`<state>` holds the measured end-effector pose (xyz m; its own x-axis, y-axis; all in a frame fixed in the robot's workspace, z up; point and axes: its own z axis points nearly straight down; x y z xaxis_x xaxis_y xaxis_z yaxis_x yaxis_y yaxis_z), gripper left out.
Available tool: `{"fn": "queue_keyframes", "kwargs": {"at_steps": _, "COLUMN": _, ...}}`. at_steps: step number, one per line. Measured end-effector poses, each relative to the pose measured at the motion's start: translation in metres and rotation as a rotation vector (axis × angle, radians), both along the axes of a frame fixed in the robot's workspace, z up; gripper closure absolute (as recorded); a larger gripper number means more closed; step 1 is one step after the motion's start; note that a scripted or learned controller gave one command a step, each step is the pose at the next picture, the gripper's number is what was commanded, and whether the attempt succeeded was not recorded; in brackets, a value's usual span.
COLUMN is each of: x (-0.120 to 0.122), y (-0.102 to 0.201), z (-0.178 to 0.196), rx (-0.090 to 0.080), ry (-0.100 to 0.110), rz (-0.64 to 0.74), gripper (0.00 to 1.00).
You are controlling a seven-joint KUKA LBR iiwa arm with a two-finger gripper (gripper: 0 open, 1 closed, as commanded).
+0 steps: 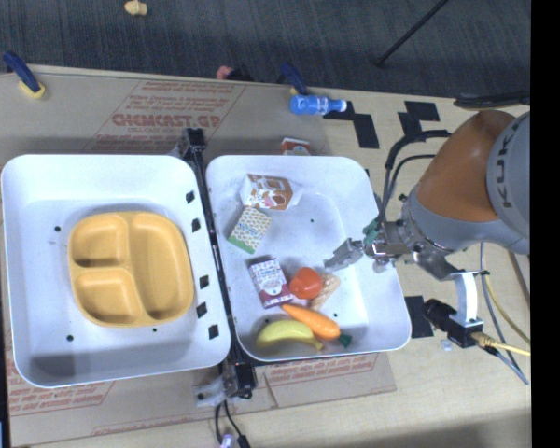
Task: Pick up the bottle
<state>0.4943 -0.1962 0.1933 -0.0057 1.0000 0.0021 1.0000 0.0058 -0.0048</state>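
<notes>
Arm (476,189): wrist partly hides the right bin (378,320) rim. Gripper (347,253): small and blurred above that bin's right side; whether it is parted or closed cannot be told; nothing seen held. Bottle (315,105): blue, lying on the bench behind the bins, well apart from the gripper.

You've got two bins side by side: left bin (19,278) holds a divided tray (131,267). Right bin (355,177) holds two packets (269,192) at the back, a small box (269,281) mid, tomato (305,283) touching it, carrot (312,321) and banana (286,335) in front. Bottle (314,105) lies on the bench behind the right bin. Gripper (347,253) sits over that bin's right side.
</notes>
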Motion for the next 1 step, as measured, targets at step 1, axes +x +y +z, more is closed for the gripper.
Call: {"fn": "queue_keyframes", "kwargs": {"at_steps": 1, "x": 0.0006, "y": 0.0002, "z": 0.0103, "rx": 0.001, "ry": 0.001, "rz": 0.005, "gripper": 1.00}}
